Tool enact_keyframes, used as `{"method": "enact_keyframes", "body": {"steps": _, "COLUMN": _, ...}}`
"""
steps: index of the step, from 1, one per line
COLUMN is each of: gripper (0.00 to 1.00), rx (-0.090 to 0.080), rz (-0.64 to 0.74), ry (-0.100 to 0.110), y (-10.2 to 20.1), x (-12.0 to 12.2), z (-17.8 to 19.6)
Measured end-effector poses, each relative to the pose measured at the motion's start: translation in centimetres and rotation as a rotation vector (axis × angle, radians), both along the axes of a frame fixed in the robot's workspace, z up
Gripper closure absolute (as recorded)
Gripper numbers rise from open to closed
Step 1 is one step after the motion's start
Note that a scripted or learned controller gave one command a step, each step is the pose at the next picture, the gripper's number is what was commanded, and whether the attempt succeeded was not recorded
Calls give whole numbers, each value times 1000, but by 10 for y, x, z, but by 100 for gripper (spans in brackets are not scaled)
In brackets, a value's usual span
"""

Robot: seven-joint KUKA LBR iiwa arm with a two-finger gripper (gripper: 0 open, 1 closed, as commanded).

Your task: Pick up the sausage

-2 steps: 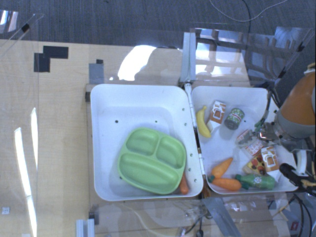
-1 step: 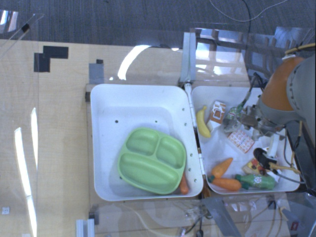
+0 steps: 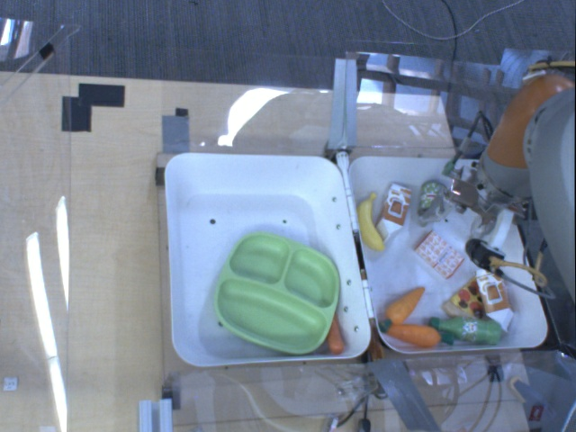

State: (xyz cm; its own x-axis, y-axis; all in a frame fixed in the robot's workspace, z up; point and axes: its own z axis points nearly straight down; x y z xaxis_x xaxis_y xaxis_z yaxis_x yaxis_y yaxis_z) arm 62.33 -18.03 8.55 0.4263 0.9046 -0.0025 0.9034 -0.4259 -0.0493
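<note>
A soft green plastic plate with three parts (image 3: 277, 293) lies in the left white bin (image 3: 234, 187). The small red-orange sausage (image 3: 335, 336) lies in that same bin, touching the plate's near right edge. The grey arm's gripper (image 3: 468, 194) hangs far to the right of the plate, over the back of the right white bin (image 3: 531, 331). I cannot tell if it is open or closed. A yellow toy banana (image 3: 367, 223) lies just right of the plate, past the wall between the bins.
</note>
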Motion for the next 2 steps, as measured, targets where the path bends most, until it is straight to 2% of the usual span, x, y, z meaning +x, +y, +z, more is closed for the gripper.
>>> {"method": "enact_keyframes", "body": {"steps": 1, "gripper": 0, "rx": -18, "rz": 161, "ry": -53, "y": 26, "x": -45, "z": 140}}
{"method": "enact_keyframes", "body": {"steps": 2, "gripper": 0, "rx": -14, "rz": 253, "ry": -51, "y": 12, "x": -129, "z": 102}}
